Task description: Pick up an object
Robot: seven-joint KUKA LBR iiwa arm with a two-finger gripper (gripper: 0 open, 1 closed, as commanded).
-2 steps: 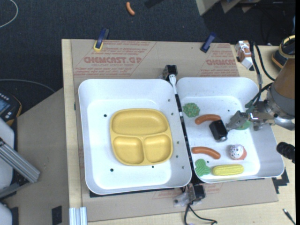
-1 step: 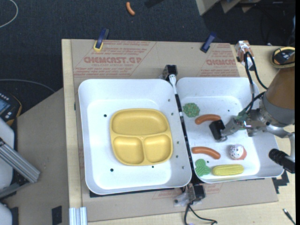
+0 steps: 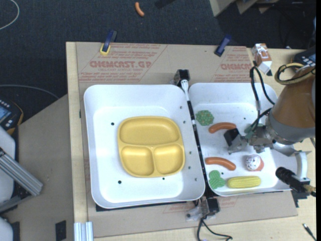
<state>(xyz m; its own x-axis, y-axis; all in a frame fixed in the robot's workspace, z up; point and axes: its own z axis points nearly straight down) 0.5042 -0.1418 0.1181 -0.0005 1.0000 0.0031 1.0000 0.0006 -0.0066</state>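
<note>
— Between the two sausages (image 3: 222,127) in the right bin (image 3: 228,92), the gripper (image 3: 231,137) hangs low; which one is it after?

— Likely the upper one, just beside it. The lower sausage (image 3: 220,162) lies apart, near the corn (image 3: 244,182).

— Grasping anything?

— Can't tell (too dark and small); nothing shows held. I judge this the approach: next, centre over a sausage and descend.

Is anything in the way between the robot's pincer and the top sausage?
Nothing visible is. The pincer sits in the right bin, just below the top sausage, with bare white floor between them. The broccoli lies off to the sausage's left, and the other sausage and the egg lie below the pincer.
</note>
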